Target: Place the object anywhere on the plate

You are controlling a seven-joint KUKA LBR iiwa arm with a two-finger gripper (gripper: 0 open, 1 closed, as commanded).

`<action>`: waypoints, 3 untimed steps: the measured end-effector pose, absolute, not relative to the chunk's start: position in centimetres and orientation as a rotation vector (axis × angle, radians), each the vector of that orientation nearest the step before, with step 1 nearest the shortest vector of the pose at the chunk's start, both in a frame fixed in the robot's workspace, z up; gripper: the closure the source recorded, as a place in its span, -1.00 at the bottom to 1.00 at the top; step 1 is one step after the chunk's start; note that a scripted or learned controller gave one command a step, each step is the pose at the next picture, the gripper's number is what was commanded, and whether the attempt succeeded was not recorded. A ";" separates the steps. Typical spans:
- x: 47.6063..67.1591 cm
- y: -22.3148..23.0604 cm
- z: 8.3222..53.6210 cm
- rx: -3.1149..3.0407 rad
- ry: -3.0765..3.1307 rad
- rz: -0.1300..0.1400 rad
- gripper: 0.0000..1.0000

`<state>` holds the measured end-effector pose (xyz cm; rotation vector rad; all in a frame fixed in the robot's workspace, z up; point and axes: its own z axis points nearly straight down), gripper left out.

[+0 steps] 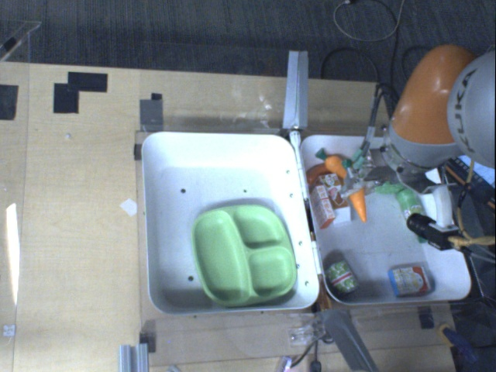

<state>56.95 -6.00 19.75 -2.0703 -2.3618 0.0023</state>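
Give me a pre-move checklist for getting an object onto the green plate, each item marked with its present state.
1. Green plate lies flat in the left bin, its compartments bare: ok.
2. Gripper is down in the right bin, over the cluster of objects: ok.
3. An object seen between its fingers: cannot tell; the orange carrot sits right at the gripper.
4. Whether the fingers are open or shut: cannot tell.
5. Divider between the bins stands on the way to the plate: not ok unless the arm lifts first.
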 end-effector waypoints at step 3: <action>59.7 0.4 20.9 -1.646 -2.676 -0.001 1.00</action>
